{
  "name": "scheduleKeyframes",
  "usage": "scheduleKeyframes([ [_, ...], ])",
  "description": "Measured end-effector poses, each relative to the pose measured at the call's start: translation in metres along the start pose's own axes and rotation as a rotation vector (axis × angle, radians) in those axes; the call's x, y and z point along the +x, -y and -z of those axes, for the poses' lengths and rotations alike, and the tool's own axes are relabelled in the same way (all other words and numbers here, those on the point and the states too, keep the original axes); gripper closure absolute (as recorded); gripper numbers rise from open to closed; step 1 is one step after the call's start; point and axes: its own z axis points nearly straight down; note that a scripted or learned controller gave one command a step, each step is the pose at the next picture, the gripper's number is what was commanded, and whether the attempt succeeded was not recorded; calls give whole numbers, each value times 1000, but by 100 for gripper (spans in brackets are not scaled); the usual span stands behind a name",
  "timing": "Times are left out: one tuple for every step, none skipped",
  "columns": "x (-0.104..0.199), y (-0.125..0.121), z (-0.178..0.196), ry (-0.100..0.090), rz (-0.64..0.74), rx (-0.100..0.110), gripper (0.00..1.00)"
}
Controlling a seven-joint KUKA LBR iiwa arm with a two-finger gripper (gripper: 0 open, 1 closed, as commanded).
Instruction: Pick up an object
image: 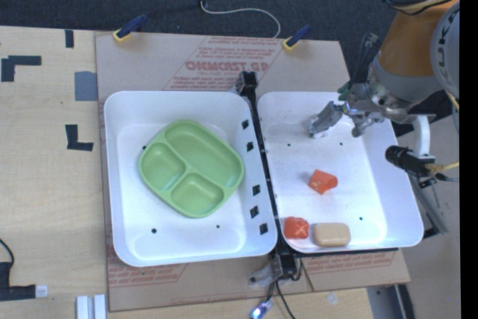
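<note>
Two shallow white plastic bins sit side by side on a brown cardboard sheet [216, 63] w/ red print near its far edge, approx. "CHEMCAST GP"; smaller lines under it too blurred to read. The sheet lies on a pale wood bench [45, 183] marked w/ black tape pieces.

Left bin [123, 235]: a light-green plastic tray w/ three compartments [191, 169], lying flat and turned at an angle, roughly mid-bin.

Right bin [388, 205]: the grey arm w/ orange band [418, 19] reaches in over the bin's far right corner. Its two-finger gripper [342, 123] hangs above the far part of the bin floor, fingers spread apart, nothing between them.

Objects in right bin, all well apart from the gripper: a tan rounded block [331, 234] at the near edge; just beside it, toward the left near corner, a red-orange lump [296, 228], touching or nearly so; a smaller red-orange chunk [323, 181] around mid-bin.

Blue-and-yellow clamps [130, 28] grip the cardboard's far corners. A thin white cable [224, 10] loops over the dark carpet beyond.
</note>
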Motion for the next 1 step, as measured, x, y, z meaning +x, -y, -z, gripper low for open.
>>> scheduleKeyframes([
  [-34,41,-136,-2,-5,12,0],
])
